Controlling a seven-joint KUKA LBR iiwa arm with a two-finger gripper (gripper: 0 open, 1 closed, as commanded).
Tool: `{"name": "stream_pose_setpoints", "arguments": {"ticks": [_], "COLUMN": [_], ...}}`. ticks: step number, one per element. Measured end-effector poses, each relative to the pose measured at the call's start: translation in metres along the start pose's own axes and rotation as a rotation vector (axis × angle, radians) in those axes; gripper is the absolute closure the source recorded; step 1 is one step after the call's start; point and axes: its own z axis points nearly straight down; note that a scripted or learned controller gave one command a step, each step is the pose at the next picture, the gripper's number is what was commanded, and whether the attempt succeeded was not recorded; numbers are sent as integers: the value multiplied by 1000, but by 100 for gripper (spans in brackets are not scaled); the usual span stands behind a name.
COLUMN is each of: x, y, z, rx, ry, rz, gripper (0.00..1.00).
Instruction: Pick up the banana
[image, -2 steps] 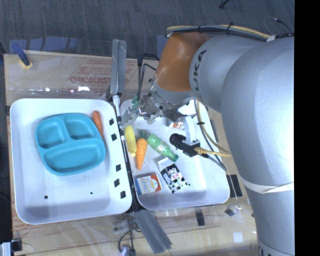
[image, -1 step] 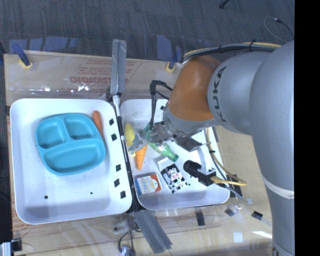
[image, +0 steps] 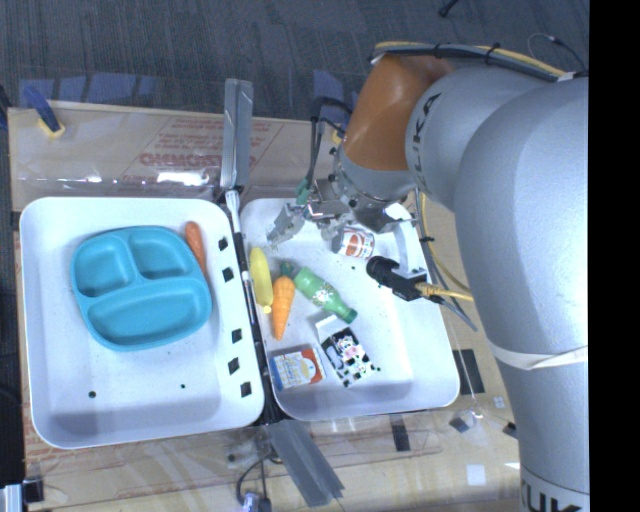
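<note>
The yellow banana (image: 260, 275) lies along the left wall of the right bin (image: 425, 370), with an orange carrot (image: 282, 305) just to its right. My gripper (image: 290, 224) hangs over the bin's back left part, slightly above and to the right of the banana's far end. It is open, with nothing between its fingers. It does not touch the banana.
A green bottle (image: 322, 292), a small can (image: 355, 243), a carton (image: 297, 367) and a black-and-white box (image: 347, 355) share the right bin. The left bin (image: 60, 400) holds a blue divided plate (image: 142, 283) and a second carrot (image: 195, 245). The arm's bulk covers the right side.
</note>
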Motion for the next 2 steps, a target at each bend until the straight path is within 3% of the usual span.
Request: {"name": "stream_pose_setpoints", "arguments": {"ticks": [1, 2], "x": [11, 24], "y": [17, 5], "z": [-13, 0], "rx": [-2, 2], "ry": [1, 2], "rz": [-35, -76], "gripper": [0, 0]}}
